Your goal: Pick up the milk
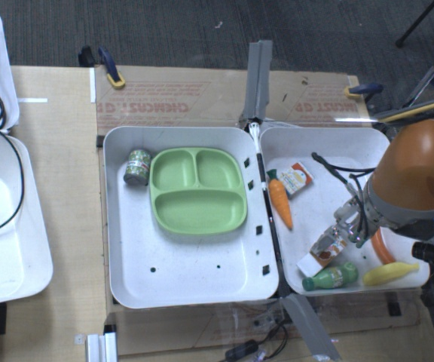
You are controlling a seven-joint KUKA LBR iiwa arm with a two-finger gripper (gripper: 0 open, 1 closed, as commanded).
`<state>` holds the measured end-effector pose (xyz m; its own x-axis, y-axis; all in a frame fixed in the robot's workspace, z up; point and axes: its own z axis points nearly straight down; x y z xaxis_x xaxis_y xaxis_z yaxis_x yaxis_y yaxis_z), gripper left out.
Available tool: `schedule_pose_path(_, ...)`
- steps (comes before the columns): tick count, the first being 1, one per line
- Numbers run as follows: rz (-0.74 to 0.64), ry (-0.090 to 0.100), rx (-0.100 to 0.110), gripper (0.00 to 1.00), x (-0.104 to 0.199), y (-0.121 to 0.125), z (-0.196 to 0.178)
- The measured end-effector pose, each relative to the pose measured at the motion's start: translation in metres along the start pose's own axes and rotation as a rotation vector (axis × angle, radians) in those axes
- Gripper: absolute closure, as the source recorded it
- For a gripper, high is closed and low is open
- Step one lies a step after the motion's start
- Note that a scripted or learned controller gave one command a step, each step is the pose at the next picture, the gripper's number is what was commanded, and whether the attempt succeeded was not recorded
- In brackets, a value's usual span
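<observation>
The milk (319,255) is a small white carton with a brown label. It lies tilted in the right bin (330,145), near the front wall. My gripper (348,225) hangs from the grey arm with its orange band (420,164), right at the carton's upper right end. The wrist hides the spot where gripper and carton meet, so I cannot see whether they touch.
Around the milk lie a green bottle (330,277), a yellow banana (390,272), an orange-red piece (383,249), a carrot (280,200) and a small colourful pouch (296,178). The left bin (179,277) holds a green divided plate (198,189) and a small can (136,167).
</observation>
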<state>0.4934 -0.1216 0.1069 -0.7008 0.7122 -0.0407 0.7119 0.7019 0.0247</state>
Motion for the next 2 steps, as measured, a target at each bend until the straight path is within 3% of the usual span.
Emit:
schedule_pose_path(1, -0.005, 0.011, -0.003, 1.0, 0.0016, 0.0044, -0.0105)
schedule_pose_path(2, -0.004, 0.008, -0.003, 0.0, 0.0005, 0.0037, -0.0106)
